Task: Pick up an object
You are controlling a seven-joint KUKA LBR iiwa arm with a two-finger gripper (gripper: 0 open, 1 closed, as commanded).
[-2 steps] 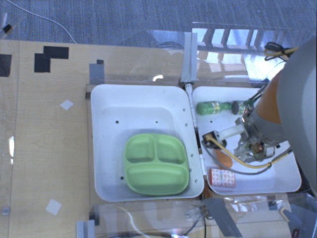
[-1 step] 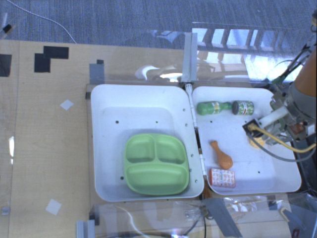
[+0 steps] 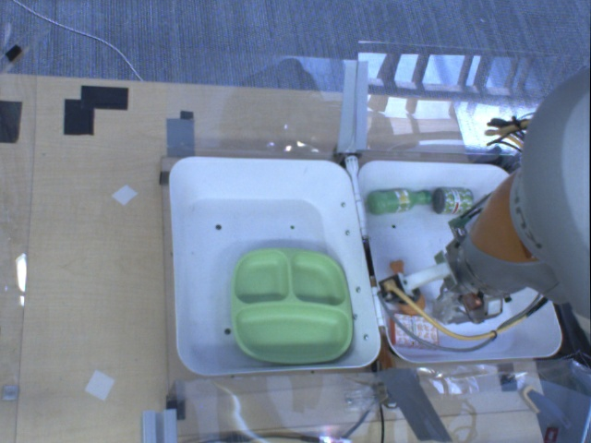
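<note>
Reaching in from the right, arm (image 3: 554, 183) covers most of the right bin (image 3: 550, 344), grey body big and blurred at the frame edge, orange band (image 3: 494, 229) just above the wrist. Gripper (image 3: 454, 293) sits low over the middle of that bin, pointing down and left. Its tip is lost in dark hardware and wiring, so I cannot tell if it is wide, narrow or holding anything. Nothing visibly held. Yellow cable (image 3: 452, 334) loops under the wrist, along the near part of the bin. Pickable things in the right bin: bottle (image 3: 399, 200), green, lying on its side along the far wall, its dark labelled end toward the arm, well apart from the gripper. Carton (image 3: 413, 331), red and white, flat in the near left corner, just beside the gripper on its near-left side; contact cannot be told. Small orange item (image 3: 396, 268) close to the left wall, between bottle and carton, near the gripper, too small to identify. Left bin (image 3: 199, 192) holds a green plate (image 3: 292, 305) with three compartments, lying flat in the near right part, close to the wall shared with the right bin. Both bins rest on a pale wood bench (image 3: 83, 275) with black tape marks (image 3: 92, 107) at far left. Grey carpet (image 3: 231, 17) beyond the bench.
</note>
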